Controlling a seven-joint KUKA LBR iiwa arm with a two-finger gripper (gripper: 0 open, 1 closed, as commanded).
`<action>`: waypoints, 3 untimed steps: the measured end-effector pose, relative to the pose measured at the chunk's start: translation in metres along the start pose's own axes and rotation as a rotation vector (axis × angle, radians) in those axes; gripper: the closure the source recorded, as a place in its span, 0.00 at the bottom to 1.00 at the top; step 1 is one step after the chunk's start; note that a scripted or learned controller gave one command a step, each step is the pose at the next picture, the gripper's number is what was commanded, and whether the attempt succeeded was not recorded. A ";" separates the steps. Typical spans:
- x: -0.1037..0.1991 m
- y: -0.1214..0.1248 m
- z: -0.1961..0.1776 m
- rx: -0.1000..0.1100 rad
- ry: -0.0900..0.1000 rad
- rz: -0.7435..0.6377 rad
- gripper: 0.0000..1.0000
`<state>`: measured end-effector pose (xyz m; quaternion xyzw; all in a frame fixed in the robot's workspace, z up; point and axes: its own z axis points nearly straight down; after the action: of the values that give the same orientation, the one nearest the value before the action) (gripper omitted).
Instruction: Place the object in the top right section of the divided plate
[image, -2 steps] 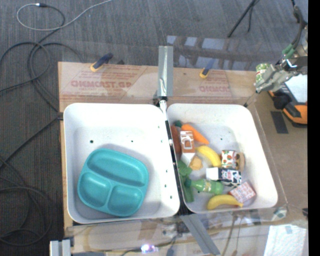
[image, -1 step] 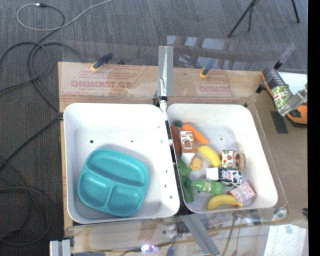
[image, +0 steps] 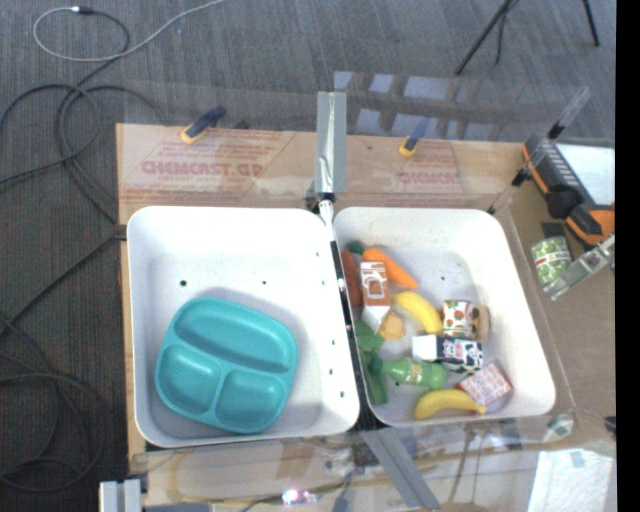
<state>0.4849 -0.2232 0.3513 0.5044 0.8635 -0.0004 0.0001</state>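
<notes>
A teal divided plate (image: 228, 365) lies in the left white bin (image: 150, 240), toward its front left. It has one long section on the far side and two smaller ones on the near side, and nothing lies on it. The right white bin (image: 500, 240) holds several toy foods: an orange carrot (image: 397, 268), a brown carton (image: 374, 283), a yellow banana (image: 418, 310), a strawberry-print box (image: 458, 318), a cow-print carton (image: 452, 351), a green bottle (image: 415, 374), a second banana (image: 447, 403) and a pink box (image: 486, 383).
A metal bar (image: 329, 150) runs back from where the bins meet. Clamps (image: 203, 123) hold the cardboard behind the bins. An orange-and-black tool (image: 572, 192) and a green-patterned roll (image: 549, 256) sit on the bench right of the right bin. Cables lie on the floor at left.
</notes>
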 end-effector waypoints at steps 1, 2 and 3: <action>0.067 0.063 -0.083 -0.002 -0.002 0.008 1.00; 0.037 0.020 0.060 0.001 0.000 0.108 1.00; 0.059 0.092 -0.083 -0.001 -0.001 0.066 1.00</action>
<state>0.5361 -0.1271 0.4340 0.5325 0.8464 -0.0003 0.0007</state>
